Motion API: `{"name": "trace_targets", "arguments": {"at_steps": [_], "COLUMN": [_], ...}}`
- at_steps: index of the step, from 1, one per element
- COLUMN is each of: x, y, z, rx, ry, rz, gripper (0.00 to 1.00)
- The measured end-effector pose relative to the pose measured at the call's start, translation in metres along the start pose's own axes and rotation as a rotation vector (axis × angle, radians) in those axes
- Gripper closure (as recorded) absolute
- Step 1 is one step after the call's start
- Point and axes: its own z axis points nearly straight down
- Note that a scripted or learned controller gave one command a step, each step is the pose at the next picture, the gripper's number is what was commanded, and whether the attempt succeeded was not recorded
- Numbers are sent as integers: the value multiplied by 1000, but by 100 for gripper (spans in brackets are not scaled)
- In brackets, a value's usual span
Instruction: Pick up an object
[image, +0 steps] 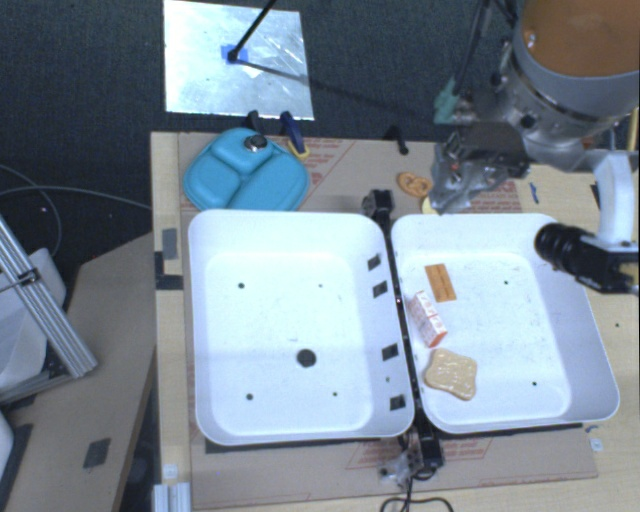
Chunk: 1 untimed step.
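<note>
The right bin (560, 330) holds three things near its left side: a small orange block (440, 282), a red and white box (428, 318) just below it, and a tan toast-shaped piece (451, 373) towards the front. A small dark round object (306, 358) lies in the left bin (230, 300). My gripper (462, 190) hangs high over the far left corner of the right bin, well apart from all of these, with nothing seen in it.
A blue compartment tray (247, 172) sits on the bench behind the left bin. A small tan object (412, 184) lies on the bench beside the gripper. A black camera part (565, 250) juts over the right bin's far right rim.
</note>
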Motion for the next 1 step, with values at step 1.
{"name": "trace_targets", "arguments": {"at_steps": [1], "x": [88], "y": [-1], "z": [2], "rx": [2], "ry": [2], "rz": [-15], "gripper": [100]}}
